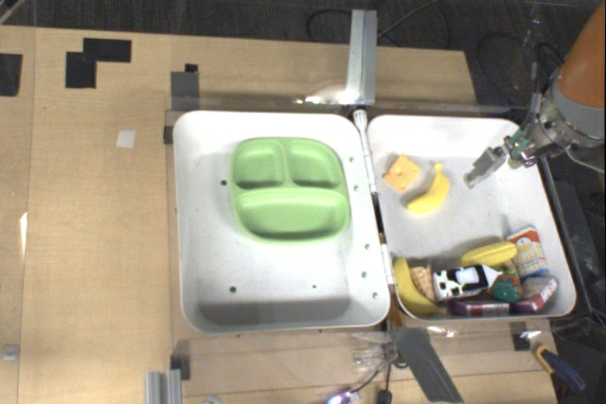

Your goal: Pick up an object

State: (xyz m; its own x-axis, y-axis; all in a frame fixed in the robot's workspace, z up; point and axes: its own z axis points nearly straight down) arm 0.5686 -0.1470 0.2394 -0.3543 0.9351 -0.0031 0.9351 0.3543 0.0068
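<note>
- The step in hand looks like the approach: the tool (pixel 485 164) hangs over the upper right part of the right bin (pixel 544 189), with nothing between its fingers, which look close together, though how far apart they stand is too small to tell.
- The nearest candidate is the loose banana (pixel 431 192), lying in the upper left part of that bin, just beside an orange cheese wedge (pixel 401 173) and near the tool's tip.
- The banana's long axis runs on a slant, from upper right down to lower left, its curve bulging toward the lower right; its upper end points roughly toward the tool.
- The next move probably calls for a shift left and down, with the fingers set across the banana's short width rather than along it.
- The other objects are crowded along the bin's near wall, a harder pick; the green tray (pixel 289 187) sits alone in the left bin (pixel 204 232).
</note>
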